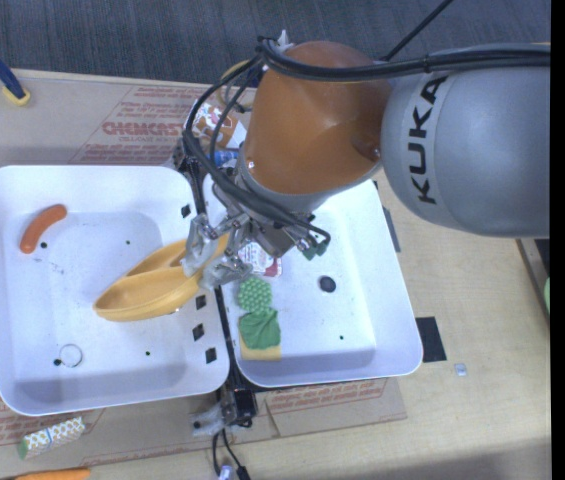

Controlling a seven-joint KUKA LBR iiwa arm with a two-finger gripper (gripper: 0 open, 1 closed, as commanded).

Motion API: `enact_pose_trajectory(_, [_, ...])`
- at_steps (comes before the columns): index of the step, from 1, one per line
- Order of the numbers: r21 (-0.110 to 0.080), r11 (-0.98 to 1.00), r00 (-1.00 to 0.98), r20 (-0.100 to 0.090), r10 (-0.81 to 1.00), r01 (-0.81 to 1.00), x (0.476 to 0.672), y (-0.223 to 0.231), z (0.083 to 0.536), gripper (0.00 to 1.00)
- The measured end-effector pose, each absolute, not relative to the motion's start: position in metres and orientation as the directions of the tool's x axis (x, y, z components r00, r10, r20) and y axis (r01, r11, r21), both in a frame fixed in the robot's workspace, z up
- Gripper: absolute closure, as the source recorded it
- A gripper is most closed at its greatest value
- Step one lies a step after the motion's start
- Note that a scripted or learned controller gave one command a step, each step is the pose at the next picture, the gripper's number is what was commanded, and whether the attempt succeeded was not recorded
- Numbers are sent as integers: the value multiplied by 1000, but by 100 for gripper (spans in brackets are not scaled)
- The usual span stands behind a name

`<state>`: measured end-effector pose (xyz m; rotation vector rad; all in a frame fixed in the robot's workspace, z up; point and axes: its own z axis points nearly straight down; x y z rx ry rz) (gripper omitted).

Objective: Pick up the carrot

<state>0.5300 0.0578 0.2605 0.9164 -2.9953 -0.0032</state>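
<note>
The carrot is lying in the far left corner of the left bin, close to the rim, with bare white floor opening out toward the middle. Well apart from it, a yellow banana-shaped piece is resting across that bin's right half, its upper end reaching the hand, which is hanging over the divide between the 2 bins. Whether the hand is wide or narrow is not something I can tell; the orange band is covering much of it. In the right bin, a green piece is sitting near the front left, and a small dark spot is lying mid-floor. Brown cardboard is lining the tabletop beneath.
</note>
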Motion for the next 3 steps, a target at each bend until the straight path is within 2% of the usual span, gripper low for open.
enact_pose_trajectory(2, [12, 828, -828, 20, -561, -561, 532, 59, 273, 100])
enact_pose_trajectory(3, [3, 852, -852, 4, -523, -523, 573, -9, 264, 100])
